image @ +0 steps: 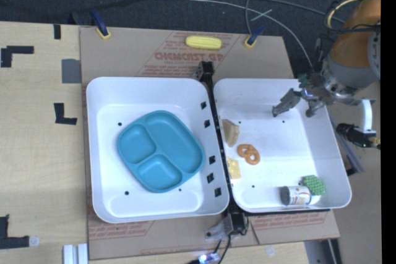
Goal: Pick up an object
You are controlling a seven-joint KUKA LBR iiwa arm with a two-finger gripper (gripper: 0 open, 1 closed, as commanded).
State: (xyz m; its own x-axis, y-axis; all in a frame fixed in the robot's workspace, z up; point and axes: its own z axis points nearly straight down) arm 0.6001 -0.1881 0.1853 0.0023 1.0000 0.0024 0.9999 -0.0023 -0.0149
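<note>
Gripper is seen over the far right part of the right bin, fingers spread apart, nothing between them. Nearest candidate, a pretzel, lies left and nearward of the fingers. A small can is noted lying on its side at the near edge, long axis left-right.

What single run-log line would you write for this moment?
claw: open, over right bin, holding nothing | pretzel: right bin | can: right bin, lying | blue tray: left bin
</note>
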